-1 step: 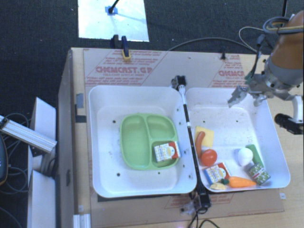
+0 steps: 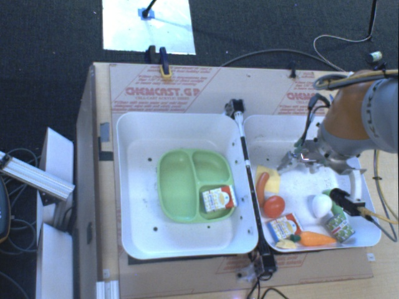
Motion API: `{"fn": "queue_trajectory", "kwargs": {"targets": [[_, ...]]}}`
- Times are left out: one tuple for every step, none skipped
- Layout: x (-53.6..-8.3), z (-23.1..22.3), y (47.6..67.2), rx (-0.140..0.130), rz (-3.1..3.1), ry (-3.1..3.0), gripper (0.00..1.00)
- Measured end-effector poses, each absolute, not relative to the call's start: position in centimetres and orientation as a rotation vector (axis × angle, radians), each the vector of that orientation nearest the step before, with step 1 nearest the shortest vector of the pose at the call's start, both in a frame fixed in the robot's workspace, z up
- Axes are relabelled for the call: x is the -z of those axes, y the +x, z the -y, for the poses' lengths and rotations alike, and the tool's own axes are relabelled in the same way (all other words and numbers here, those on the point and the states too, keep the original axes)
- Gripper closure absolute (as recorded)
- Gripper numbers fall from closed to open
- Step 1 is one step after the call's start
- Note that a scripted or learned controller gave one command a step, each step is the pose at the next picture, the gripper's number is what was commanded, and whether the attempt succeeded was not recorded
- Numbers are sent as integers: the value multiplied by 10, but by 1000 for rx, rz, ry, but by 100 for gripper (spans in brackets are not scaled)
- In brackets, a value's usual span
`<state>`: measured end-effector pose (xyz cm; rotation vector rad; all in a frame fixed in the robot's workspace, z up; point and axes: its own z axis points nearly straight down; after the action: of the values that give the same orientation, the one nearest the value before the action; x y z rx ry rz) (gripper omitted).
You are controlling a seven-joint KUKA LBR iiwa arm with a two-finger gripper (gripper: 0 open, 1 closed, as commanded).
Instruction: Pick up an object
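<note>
Toys (image 2: pixel 299 220) crowd bin (image 2: pixel 268 136); bench (image 2: pixel 163 92) reads "CHEMCAST GP".

Two bins sit side by side on the bench (image 2: pixel 187 83). In the left bin (image 2: pixel 134 185) lies a divided plate (image 2: pixel 181 189) with a small carton (image 2: pixel 217 199) in its near right compartment. The right bin (image 2: pixel 274 132) holds a tomato (image 2: pixel 274 206), an egg (image 2: pixel 322 205), a carrot (image 2: pixel 317 238) and two cartons (image 2: pixel 285 227) toward its near side.

From my feed the light is bright and even from overhead. The two shallow white plastic bins (image 2: pixel 187 126) glare nearly blown out, shadows are faint, and the whole frame looks soft and slightly grainy.
</note>
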<state>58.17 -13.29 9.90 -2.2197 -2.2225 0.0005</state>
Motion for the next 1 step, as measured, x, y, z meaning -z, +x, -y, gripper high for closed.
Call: {"fn": "queue_trajectory", "kwargs": {"targets": [[-84,117,514,0,2222,-2220,0]]}}
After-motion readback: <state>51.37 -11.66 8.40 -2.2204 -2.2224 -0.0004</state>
